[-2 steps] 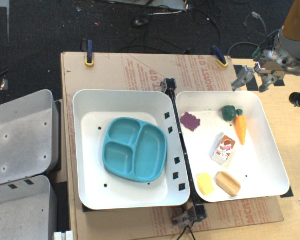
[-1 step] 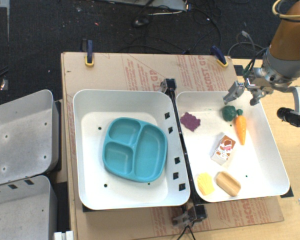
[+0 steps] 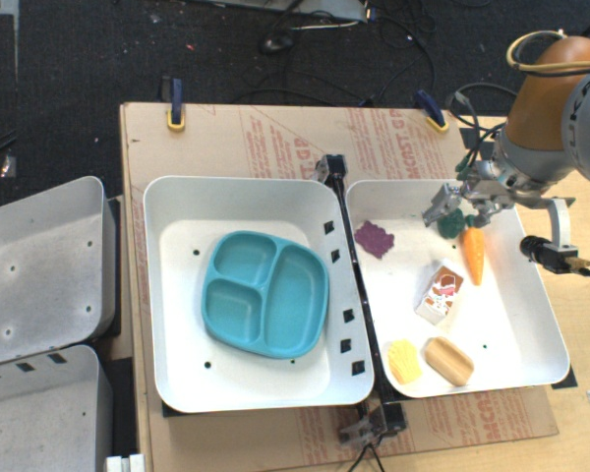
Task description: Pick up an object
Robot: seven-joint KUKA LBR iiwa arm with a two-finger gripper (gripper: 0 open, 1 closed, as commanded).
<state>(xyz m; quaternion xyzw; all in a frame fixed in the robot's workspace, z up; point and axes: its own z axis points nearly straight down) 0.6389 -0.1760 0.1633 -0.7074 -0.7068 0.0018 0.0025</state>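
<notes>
My gripper (image 3: 460, 214) hangs over the far part of the right bin (image 3: 541, 293), right above a small dark green object (image 3: 452, 227) that peeks out from under it. An orange carrot (image 3: 473, 255) lies just to the near side of the gripper. A purple lump (image 3: 374, 238) sits to its left by the bin's left wall. Nearer the front are a small white and brown carton (image 3: 440, 295), a yellow piece (image 3: 404, 361) and a tan bun (image 3: 448, 360).
The left bin (image 3: 177, 214) holds a teal divided plate (image 3: 266, 293). A black divider (image 3: 349, 273) runs between the two bins. Grey trays (image 3: 39, 264) lie off the bench at the left. Bare bin floor shows between the purple lump and the carton.
</notes>
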